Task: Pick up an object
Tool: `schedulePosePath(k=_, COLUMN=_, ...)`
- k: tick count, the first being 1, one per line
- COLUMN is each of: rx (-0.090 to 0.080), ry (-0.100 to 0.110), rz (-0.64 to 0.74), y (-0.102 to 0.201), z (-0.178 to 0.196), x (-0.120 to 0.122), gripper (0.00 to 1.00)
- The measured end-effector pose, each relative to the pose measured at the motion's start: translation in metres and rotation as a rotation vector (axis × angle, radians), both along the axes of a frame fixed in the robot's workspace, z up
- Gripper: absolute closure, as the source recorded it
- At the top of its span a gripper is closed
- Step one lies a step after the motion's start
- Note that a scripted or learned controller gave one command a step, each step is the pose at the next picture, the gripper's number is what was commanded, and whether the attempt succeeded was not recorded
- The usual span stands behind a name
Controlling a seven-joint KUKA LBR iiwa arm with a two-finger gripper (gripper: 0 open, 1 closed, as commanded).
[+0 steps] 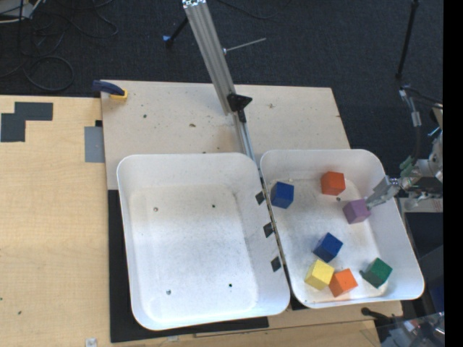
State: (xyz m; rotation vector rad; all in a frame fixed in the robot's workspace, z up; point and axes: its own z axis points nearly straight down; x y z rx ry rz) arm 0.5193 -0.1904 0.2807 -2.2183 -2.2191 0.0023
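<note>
At the right-hand bin (383, 166), we see the pincer (377, 196) reaching over the rim, its tip touching a purple cube (356, 211); we cannot tell whether it grips. Around it lie an orange cube (333, 183), two blue cubes (282, 194), and yellow (319, 274) and green (377, 272) ones.

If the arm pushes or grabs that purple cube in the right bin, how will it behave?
The purple cube looks like a small rigid block, so it probably keeps its shape when squeezed. Its flat faces suggest it slides rather than rolls on the right bin floor. It sits apart from the orange cube, so a push likely moves it alone.
</note>
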Motion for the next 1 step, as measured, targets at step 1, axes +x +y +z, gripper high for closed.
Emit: schedulePosePath(k=1, rx=0.0, ry=-0.001, rz=-0.001, y=-0.0006, z=0.0003, x=0.0002, gripper=0.0)
